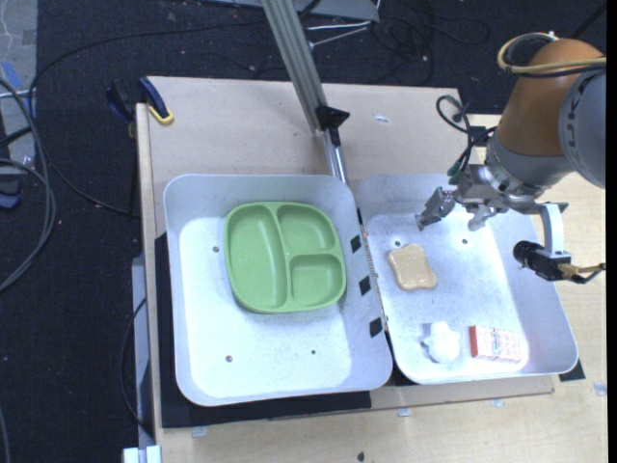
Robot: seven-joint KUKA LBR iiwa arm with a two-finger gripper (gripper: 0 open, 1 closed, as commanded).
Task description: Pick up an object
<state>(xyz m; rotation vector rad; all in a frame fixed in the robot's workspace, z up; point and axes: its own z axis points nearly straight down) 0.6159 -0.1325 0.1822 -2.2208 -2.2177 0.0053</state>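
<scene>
Claw (453, 212): fingers spread, holding nothing, hovering just beyond toast (413, 267) in right bin (540, 302).
Tip: centre over toast w/ fingers either side, drop straight, then close.

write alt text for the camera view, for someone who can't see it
The grey and orange arm's gripper hangs open above the back of the right bin, holding nothing. That bin holds a tan slice of toy bread, a small white object and a red and white packet. The left bin holds a green divided plate.
</scene>
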